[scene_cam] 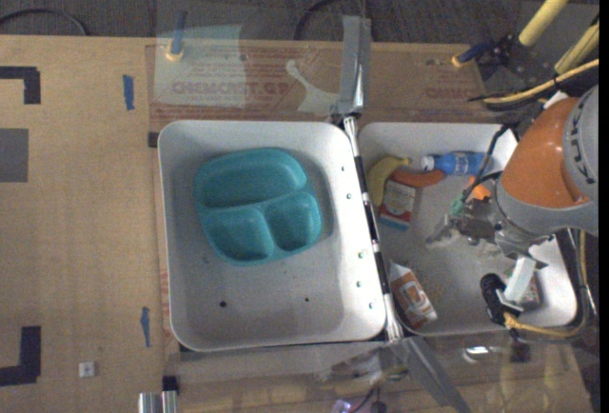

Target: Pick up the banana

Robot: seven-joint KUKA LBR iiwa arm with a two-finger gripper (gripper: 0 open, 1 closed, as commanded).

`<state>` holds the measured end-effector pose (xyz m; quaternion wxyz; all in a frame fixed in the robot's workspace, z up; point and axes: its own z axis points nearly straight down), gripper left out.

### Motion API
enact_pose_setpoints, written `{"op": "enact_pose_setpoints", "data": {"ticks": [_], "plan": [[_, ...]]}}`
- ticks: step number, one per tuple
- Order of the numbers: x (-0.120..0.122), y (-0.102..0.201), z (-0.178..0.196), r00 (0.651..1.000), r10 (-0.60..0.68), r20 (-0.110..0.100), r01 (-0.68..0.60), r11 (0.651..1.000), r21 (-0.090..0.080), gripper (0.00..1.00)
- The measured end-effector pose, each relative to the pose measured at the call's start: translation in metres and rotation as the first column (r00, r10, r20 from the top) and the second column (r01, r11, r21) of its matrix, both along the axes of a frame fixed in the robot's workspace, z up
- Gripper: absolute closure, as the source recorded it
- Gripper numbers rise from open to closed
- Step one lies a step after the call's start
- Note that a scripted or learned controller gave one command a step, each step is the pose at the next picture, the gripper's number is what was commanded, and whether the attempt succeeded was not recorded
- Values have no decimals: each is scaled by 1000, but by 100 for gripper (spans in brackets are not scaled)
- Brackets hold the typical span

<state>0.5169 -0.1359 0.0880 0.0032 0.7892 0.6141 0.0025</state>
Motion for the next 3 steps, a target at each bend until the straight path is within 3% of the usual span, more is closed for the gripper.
{"op": "enact_pose_setpoints", "data": {"ticks": [1, 2, 3], "plan": [[-4, 12, 0, 999, 36, 0, -36, 999, -3, 0], [-4, -50, 10, 982, 187, -6, -187, 982, 0, 0], [-34, -56, 0, 987, -163, 3, 163, 987, 0, 0]]}}
